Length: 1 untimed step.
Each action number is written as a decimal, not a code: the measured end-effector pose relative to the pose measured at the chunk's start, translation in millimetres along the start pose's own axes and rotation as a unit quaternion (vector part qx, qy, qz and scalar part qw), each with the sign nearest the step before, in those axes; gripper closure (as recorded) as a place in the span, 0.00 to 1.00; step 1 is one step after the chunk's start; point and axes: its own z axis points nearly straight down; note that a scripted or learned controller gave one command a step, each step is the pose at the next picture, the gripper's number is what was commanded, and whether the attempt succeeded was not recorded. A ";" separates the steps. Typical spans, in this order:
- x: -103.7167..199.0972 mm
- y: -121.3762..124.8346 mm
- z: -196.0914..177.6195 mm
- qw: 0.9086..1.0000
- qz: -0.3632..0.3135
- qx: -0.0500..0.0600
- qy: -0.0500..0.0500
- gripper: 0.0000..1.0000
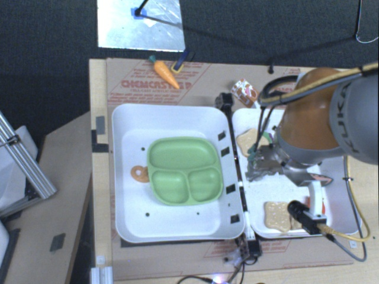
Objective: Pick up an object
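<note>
Two bins: shallow white plastic left bin (pixel 127 176) and shallow white plastic right bin (pixel 340 185) sit side by side on the tan counter (pixel 71 152).
Left bin contents: a green three-compartment plastic plate (pixel 183 170) lies mid-bin, with a small orange-brown ring-shaped pretzel toy (pixel 140 174) touching its 9 o'clock edge.
Right bin contents: I see a tan cracker-like square (pixel 276 215) at 6 o'clock and a pale rounded piece (pixel 246 141) at 10 o'clock.
Pincer: the grey pincer (pixel 258 168) hangs low between those two pieces; I cannot tell how it is set.
Off-bin items: an orange toy carrot (pixel 166 74) and a small red-and-white wrapped packet (pixel 244 92) rest on the cardboard at 12 o'clock.
My advice: I judge the tan square the cleanest target; centre over it before descending, well apart from the bin wall.
</note>
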 end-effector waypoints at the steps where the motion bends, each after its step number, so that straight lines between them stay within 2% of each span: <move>1: 8.5 0.9 -18.7 1.000 0.000 -0.002 0.000 1.00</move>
